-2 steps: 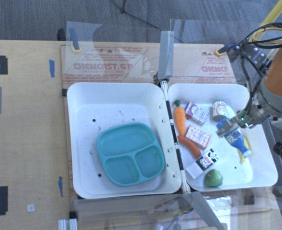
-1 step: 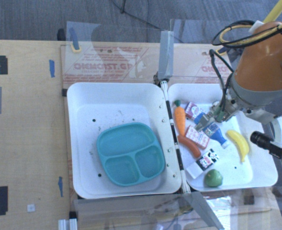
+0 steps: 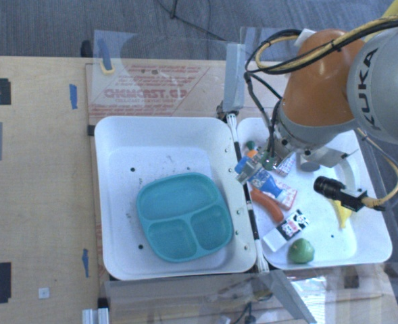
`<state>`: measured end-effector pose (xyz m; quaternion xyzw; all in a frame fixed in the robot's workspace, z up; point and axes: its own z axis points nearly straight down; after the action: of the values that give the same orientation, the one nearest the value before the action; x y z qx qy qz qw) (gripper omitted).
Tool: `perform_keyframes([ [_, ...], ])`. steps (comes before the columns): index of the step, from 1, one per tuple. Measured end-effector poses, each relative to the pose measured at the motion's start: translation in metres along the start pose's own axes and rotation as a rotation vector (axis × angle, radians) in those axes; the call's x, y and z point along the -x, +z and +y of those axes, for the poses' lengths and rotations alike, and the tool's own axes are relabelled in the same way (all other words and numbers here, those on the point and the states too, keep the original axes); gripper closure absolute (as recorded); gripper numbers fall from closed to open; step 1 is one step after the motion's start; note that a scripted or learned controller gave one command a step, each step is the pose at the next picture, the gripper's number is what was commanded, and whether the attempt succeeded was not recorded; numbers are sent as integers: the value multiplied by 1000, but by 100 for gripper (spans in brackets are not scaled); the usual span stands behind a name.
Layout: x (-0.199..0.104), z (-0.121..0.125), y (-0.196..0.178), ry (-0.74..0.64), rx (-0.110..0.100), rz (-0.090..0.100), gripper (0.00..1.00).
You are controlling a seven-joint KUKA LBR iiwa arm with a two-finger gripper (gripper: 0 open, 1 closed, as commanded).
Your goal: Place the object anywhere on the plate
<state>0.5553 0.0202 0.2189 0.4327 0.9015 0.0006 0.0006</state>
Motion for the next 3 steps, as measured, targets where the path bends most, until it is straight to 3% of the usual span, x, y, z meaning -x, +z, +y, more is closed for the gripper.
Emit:
perform_keyframes([
  [1, -56, 22, -10, -72, -1, 1, 100],
  [2, -56, 22, -10, -71, 0, 1, 0],
  [3, -55, 23, -21, -71, 4, -1, 100],
])
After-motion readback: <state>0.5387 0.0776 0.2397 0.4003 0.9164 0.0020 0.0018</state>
